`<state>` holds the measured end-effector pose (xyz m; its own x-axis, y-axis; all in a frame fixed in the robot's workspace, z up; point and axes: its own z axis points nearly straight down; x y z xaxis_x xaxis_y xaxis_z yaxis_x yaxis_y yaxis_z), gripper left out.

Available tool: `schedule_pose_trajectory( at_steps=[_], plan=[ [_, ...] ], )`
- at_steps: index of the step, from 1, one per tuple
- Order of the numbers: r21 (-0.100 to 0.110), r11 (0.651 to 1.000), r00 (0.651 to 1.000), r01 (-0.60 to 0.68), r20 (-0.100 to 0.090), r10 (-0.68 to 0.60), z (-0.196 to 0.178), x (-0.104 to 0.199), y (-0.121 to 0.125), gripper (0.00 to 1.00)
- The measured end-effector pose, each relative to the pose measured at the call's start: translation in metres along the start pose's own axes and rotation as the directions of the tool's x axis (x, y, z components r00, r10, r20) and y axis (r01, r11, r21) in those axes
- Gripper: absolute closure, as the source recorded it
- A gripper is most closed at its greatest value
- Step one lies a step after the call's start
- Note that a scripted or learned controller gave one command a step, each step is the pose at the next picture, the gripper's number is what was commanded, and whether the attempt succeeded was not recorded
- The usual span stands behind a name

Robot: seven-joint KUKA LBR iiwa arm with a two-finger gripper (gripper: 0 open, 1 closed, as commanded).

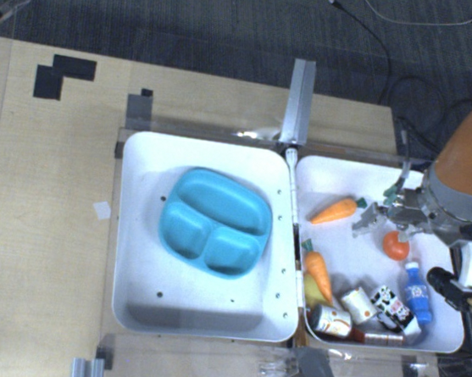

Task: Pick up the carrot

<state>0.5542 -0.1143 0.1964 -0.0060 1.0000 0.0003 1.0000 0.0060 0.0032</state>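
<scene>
The gripper (pixel 375 219) sits over the right bin (pixel 339 181) near its far edge, fingers spread apart with nothing between them. A carrot (pixel 335 211) lies just beside the fingertips, toward the divider between the bins. A second carrot (pixel 319 273) lies against the right bin's left wall, farther toward the near edge. A red-orange ball (pixel 396 246) rests under the wrist. A blue bottle (pixel 417 296) and small containers crowd the near right corner. The left bin (pixel 128 298) holds a blue compartment tray (pixel 213 221).

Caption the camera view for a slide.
Grey two-finger gripper hovers beside orange plastic carrot in cluttered right white bin.
</scene>
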Motion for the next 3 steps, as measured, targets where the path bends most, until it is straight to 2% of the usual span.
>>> schedule_pose_trajectory(
  at_steps=[1, 2, 3],
  plan=[
    [-0.009, 0.993, 0.993, -0.121, -0.001, 0.121, 0.108, 0.031, 0.058, 0.00],
    [-0.015, 0.993, 0.993, -0.119, -0.004, 0.119, 0.096, 0.033, 0.060, 1.00],
    [-0.004, 0.993, 0.993, -0.122, 0.001, 0.122, 0.006, 0.070, 0.116, 1.00]
  ],
)
